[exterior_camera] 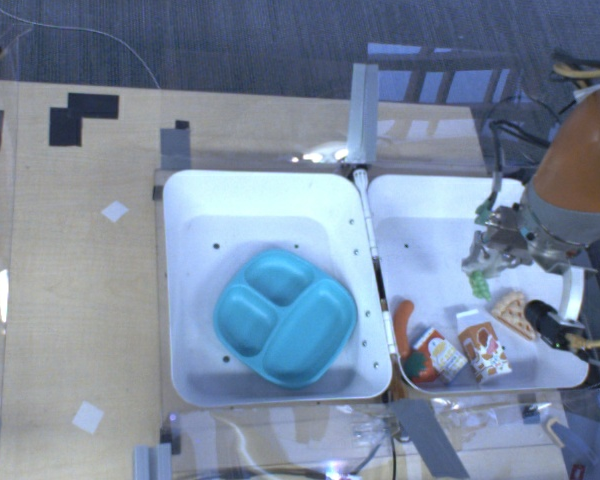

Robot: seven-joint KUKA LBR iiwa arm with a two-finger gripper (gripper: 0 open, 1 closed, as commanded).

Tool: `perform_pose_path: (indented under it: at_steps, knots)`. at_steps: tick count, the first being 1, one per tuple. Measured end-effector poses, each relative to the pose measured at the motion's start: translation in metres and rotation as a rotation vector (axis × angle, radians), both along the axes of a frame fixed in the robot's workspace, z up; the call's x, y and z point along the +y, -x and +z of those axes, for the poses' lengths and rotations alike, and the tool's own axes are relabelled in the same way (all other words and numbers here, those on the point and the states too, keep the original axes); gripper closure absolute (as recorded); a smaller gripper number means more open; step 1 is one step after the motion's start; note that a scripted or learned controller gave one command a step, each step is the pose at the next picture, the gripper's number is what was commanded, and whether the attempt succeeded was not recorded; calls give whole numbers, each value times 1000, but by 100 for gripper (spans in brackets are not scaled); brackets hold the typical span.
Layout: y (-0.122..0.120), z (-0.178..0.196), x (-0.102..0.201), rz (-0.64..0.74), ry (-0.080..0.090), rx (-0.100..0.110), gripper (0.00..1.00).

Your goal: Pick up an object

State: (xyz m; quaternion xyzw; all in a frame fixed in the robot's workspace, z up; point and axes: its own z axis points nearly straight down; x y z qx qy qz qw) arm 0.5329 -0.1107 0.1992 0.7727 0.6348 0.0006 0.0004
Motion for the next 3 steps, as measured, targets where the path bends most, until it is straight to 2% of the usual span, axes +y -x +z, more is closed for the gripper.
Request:
perform_pose_path:
  at_steps: [1,2,3]
  knots:
    - [13,-41,12,53,0,-1,100]
    - [-26,4,53,-118,0,-1,100]
    - [-26,4,53,-117,0,-1,0]
